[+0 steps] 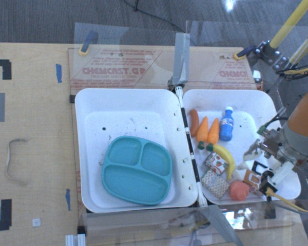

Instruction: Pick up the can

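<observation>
Over the near right part of the right bin (267,102), low among the toys: gripper (262,155), with grey wrist and orange band behind it at the view's edge. Cannot tell whether spread or pressed together.

Just beside it, toward the bin's near rim: a small orange-brown piece with a white label, most likely the can (251,178), though too small to be sure. Sits close to the gripper, contact unclear, and right next to a pinkish-red ball (239,190).

Further toward the view's left: a patterned box (214,184), a little red-and-white carton (213,162), a banana (226,158). Toward the far wall: two carrots (208,130), a sausage (194,121), a blue bottle (226,124). Over in the left bin (87,137): a teal divided plate (137,170).

Probably handles as a light, stiff, hollow toy with smooth sides, apt to roll or squirt out of a shallow pinch. Looks best taken across the round body near its middle, square to its axis, clear of the rims. Calls for care with the ball crowding one side.
</observation>
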`<state>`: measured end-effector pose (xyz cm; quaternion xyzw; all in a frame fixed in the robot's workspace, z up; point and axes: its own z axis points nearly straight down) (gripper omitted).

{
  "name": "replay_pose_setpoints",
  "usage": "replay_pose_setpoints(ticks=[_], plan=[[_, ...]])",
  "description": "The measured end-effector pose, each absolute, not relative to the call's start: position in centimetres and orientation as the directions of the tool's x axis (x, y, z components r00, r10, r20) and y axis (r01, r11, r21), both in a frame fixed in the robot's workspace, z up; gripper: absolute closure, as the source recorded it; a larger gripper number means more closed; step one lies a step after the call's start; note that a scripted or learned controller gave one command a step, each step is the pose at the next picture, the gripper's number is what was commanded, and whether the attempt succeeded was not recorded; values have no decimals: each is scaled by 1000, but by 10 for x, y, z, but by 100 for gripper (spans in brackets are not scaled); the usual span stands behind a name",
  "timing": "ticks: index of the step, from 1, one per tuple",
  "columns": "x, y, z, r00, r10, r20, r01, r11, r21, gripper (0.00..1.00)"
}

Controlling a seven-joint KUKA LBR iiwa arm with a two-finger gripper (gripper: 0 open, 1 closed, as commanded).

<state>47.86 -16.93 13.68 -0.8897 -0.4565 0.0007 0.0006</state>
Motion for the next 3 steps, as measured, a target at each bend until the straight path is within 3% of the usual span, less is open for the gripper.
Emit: replay_pose_setpoints(ticks=[1, 2, 3], plan=[[526, -150, 128, 703, 711, -1, 711, -703, 1, 0], [482, -98, 134, 667, 745, -1, 745, -667, -3, 0], [479, -196, 153, 563, 826, -1, 826, -563, 1, 0]])
